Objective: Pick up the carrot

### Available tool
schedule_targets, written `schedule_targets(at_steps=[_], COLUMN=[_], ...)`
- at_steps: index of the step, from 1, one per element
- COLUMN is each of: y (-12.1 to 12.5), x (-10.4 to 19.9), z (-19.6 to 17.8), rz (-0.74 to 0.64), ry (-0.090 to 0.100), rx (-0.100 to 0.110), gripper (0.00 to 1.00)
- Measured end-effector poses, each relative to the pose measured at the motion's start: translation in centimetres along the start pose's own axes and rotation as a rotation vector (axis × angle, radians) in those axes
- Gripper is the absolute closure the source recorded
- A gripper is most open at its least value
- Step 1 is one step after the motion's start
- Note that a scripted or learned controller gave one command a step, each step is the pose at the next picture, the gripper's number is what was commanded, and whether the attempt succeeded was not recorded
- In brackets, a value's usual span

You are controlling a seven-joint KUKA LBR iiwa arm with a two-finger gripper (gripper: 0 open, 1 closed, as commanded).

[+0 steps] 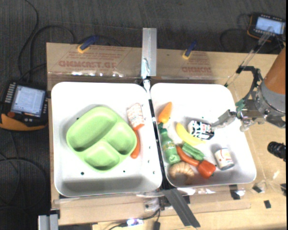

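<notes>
Not much progress to report. The carrot [164, 110] is lying in the right bin [240, 143], up in its far-left corner right by the wall it shares with the left bin [62, 143]. It's flat on the floor and nothing is touching it, so the pick isn't done.

My gripper [221, 121] is over the right side of that same bin, just beside the little black-and-white thing [200, 129] and well apart from the carrot. Honestly can't tell from this angle how far open it is. Whatever it's doing, the carrot isn't in it.

So everything's left, I reckon: move across to that corner, come down over the carrot, close on it, lift. It's tucked close to the wall, and the banana [189, 135] and green bottle [168, 145] sit nearby, which could make it fiddly.
</notes>
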State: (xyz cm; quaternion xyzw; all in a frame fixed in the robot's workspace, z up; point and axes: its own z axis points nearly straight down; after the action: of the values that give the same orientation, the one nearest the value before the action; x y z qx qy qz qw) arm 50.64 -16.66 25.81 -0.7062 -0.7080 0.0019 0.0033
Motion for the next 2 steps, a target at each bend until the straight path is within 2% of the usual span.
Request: schedule_targets(at_steps=[1, 2], y=[-0.9, 4.1], x=[2.2, 9.0], z=[-7.8, -3.0], rz=[-0.091, -0.136], ry=[-0.001, -0.002], rx=[-0.002, 0.0], gripper=[0.0, 0.0])
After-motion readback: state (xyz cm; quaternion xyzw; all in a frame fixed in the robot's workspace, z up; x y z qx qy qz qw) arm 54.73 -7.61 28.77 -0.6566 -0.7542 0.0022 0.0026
